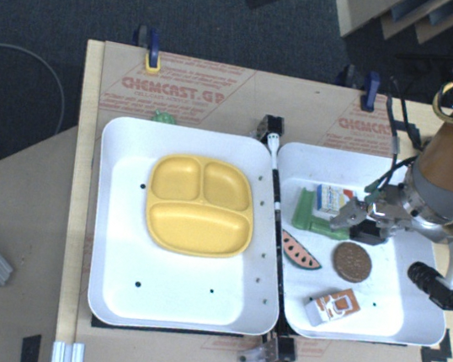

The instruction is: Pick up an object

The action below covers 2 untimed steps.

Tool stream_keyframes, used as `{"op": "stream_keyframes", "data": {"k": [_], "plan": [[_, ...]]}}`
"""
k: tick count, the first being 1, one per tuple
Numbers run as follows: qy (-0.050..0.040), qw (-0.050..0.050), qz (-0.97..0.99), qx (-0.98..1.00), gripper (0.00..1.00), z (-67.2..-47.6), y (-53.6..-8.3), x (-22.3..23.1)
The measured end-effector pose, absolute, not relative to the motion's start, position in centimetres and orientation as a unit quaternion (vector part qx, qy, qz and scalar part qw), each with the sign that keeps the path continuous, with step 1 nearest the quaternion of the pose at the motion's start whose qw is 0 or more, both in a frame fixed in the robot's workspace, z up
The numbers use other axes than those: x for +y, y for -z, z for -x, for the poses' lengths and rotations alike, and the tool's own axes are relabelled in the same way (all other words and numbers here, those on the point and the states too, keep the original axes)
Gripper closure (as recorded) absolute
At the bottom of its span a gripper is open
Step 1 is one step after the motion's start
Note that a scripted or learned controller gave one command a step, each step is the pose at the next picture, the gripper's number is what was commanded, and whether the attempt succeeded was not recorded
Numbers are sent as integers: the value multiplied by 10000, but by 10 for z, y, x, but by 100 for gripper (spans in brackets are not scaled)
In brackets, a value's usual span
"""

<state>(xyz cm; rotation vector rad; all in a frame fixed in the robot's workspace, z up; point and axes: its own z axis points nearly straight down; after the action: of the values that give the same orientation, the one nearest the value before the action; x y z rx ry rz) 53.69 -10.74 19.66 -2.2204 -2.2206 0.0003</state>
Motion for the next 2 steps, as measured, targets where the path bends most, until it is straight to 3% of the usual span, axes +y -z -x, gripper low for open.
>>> {"op": "stream_keyframes", "data": {"k": [1, 2], "plan": [[-29, 52, 7067, -7075, 0, -565, -85, -92], [-198, 244, 7113, -7021, 0, -656, -80, -98]]}}
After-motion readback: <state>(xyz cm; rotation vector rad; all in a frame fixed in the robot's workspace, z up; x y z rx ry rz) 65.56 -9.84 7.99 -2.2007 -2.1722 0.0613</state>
